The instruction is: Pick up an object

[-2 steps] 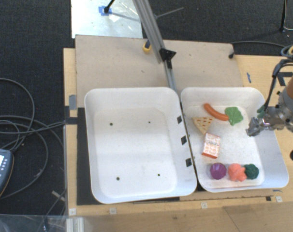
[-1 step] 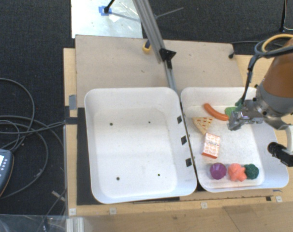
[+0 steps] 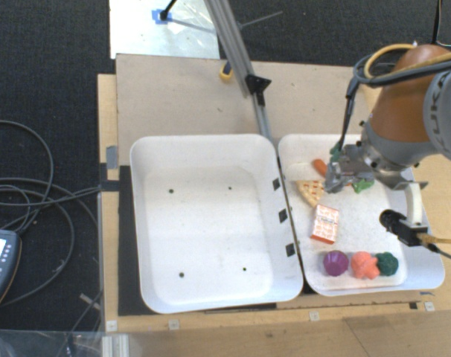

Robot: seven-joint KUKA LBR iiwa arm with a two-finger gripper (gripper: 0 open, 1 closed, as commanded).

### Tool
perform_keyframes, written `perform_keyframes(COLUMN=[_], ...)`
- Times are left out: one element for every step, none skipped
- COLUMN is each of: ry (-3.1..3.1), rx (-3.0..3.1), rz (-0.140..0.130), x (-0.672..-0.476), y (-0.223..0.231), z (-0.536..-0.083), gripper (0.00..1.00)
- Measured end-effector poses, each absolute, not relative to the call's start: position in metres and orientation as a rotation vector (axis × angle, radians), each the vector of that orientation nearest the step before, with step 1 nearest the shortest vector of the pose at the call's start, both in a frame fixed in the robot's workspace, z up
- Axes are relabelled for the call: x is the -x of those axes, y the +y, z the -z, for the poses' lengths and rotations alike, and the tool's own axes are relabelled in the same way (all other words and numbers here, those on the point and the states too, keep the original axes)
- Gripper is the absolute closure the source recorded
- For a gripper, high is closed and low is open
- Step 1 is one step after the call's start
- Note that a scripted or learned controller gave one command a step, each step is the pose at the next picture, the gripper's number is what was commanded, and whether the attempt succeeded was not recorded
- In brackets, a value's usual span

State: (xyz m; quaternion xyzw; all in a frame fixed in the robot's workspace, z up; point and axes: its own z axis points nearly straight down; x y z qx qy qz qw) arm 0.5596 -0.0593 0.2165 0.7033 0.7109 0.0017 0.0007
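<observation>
"Green piece (image 3: 364,186), where?" asks the checker.

"Far part of the right bin (image 3: 434,277), mostly tucked under the gripper (image 3: 341,180). Just a bit of it pokes out to the right," says the annotator.

"Held?"

"Cannot tell. Gripper is low over it, and whether it's wide, narrow or gripping anything isn't readable from this slant. Can't tell if they touch either."

"Neighbours?"

"Tan wedge with a grid pattern (image 3: 311,193) just left of the gripper, close to the bin's left wall. Short orange stick (image 3: 318,167) just beyond the wedge, on the far side. Red-and-white box (image 3: 325,224) nearer, lying tilted, apart from the wedge."

"Near edge?"

"Three in a row, left to right: purple ball (image 3: 335,262), orange-red lump (image 3: 365,265), dark green lump (image 3: 387,263). The last two look to be touching, the purple one sits just beside."

"Arm?"

"Grey arm (image 3: 434,117) with its orange band comes in from the right, over the right bin's far corner."

"Rest?"

"Left bin (image 3: 210,222) sits against the right one, both on the tan worktop (image 3: 181,95). Grey pole (image 3: 233,36) slants down from the far side to the gap between the bins. Black cables (image 3: 32,199) on dark floor at left."
</observation>
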Motion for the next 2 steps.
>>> perform_keyframes(ry=[2.234, 2.233], rx=[-2.208, -2.21], rz=[-0.007, -0.004], x=[-0.577, -0.586], y=[-0.003, 0.053], z=[-0.229, -0.221], gripper=[1.0, 1.0])
